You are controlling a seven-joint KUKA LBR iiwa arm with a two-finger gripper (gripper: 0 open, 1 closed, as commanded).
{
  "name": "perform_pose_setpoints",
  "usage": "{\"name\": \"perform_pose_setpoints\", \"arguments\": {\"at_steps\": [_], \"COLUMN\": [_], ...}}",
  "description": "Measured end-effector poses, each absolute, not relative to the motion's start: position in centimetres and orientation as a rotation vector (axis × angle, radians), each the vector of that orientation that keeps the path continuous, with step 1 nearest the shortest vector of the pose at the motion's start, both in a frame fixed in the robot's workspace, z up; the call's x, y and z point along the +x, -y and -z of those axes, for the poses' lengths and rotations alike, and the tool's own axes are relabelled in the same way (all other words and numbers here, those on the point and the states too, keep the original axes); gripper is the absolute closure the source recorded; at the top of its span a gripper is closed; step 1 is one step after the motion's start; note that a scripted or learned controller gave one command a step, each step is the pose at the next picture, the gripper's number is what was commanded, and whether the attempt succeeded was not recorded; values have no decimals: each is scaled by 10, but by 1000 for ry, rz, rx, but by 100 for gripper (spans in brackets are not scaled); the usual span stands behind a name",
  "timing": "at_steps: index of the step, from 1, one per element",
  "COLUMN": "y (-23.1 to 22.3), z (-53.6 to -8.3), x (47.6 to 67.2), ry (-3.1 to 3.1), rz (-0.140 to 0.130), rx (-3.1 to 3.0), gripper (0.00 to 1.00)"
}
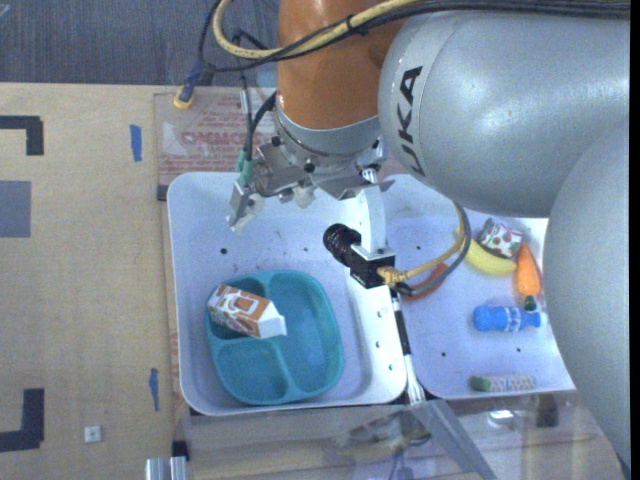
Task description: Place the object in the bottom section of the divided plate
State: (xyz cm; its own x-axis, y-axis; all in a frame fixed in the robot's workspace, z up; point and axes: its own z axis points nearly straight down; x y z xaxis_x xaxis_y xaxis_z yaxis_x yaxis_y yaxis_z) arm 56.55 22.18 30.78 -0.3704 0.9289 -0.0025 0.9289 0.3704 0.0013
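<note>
On the left, the wooden bench (80, 298) carries black corner marks and strips of blue tape (136, 143), none with readable writing. The left white bin (195, 228) holds a teal divided plate (300, 358), and a small carton (243, 312), orange-brown and white with a printed picture too small to read, lies tilted across the plate's upper-left rim, partly over one of its smaller sections and not in the large section nearest the camera. Behind this bin lies a flat reddish card (205, 138) with faint pale lettering that cannot be made out. The gripper (243, 203) hangs above the bare bin floor near the far left corner, well apart from the carton; nothing shows between its fingers, and how they are set cannot be told. The grey arm (500, 98) above it bears the black letters "UKA". The right bin (450, 358) holds a banana (487, 261), a carrot (527, 272), a blue bottle (505, 318) and a small flat packet (503, 382).
</note>
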Motion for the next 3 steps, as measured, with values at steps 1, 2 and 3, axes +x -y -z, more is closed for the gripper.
{"name": "perform_pose_setpoints", "arguments": {"at_steps": [1,2,3], "y": [-189,-190,-181], "z": [-303,-303,-190], "x": [574,574,596], "ry": [-2511,-2513,-2540], "rz": [6,5,4], "rx": [1889,1887,1851], "gripper": [0,0,0]}}
